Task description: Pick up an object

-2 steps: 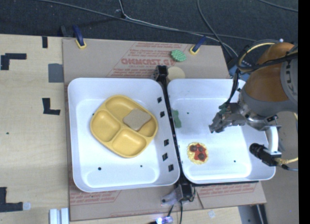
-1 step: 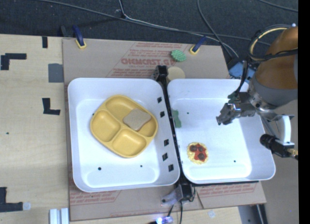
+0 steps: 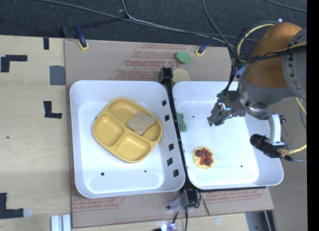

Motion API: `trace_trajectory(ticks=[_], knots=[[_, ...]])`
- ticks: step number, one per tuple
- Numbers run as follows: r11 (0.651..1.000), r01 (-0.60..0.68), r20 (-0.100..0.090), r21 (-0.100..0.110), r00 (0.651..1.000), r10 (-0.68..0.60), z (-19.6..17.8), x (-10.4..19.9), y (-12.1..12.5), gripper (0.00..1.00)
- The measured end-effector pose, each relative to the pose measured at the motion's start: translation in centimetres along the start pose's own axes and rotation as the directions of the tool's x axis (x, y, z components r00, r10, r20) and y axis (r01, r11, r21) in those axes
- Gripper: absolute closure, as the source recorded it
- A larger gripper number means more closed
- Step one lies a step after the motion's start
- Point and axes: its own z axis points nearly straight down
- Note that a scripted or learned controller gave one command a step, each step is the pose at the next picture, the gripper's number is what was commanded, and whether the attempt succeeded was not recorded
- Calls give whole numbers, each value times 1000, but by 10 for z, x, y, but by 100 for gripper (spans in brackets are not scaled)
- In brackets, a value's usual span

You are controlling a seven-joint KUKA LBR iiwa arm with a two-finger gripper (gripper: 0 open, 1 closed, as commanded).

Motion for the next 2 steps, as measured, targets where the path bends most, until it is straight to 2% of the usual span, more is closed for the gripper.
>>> trace_trajectory(ticks=[2], knots=[[1000,2,0,0,1000,-2,3,92,11,100]])
